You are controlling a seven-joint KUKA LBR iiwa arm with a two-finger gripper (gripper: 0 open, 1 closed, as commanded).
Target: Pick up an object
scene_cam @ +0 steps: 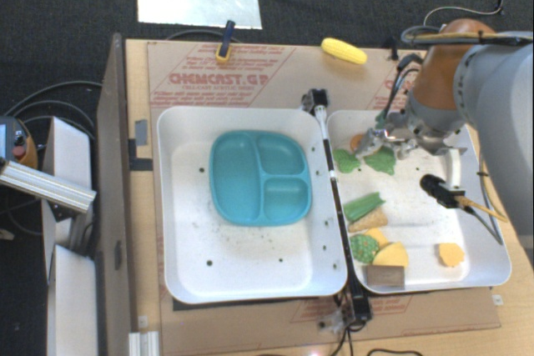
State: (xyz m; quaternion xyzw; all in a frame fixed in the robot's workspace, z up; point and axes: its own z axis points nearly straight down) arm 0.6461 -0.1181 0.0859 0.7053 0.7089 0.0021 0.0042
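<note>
a divided plate lies in the left bin; food pieces sit scattered in the right bin.

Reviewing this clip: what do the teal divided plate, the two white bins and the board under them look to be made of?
Teal divided plate: likely moulded plastic, one even colour, soft sheen, rounded compartment edges. White bins: probably thin formed plastic, smooth with rounded rims; the material is not certain from the look alone. Board: looks like cardboard, matte tan with red printed lettering.
</note>
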